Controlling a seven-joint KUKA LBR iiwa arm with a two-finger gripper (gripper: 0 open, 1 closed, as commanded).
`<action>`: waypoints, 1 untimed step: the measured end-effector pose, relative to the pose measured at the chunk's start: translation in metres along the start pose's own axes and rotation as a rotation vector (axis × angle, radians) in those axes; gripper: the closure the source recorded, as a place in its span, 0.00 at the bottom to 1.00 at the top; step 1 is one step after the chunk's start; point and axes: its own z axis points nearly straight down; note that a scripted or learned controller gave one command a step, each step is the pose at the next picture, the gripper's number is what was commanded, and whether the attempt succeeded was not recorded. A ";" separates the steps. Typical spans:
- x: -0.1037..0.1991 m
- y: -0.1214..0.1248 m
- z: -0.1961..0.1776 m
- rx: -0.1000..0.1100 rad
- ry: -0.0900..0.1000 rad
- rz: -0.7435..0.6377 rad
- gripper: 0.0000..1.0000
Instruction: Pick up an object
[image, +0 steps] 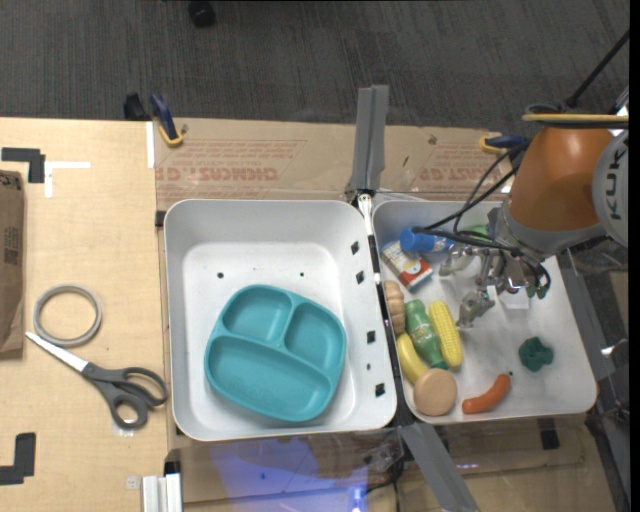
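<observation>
Scissors (110, 382) lie at the bench's near edge; beyond, the gripper (478, 300), fingers apart and holding nothing, hovers just beside the toy corn cob (446, 333) in the right bin (575, 385). Likely light, stiff, slick plastic; grasp it mid-length.

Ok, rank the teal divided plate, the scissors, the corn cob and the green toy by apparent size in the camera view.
Largest to smallest:
1. teal divided plate
2. scissors
3. corn cob
4. green toy
</observation>
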 end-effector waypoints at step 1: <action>0.061 0.038 0.000 -0.001 0.002 -0.112 0.00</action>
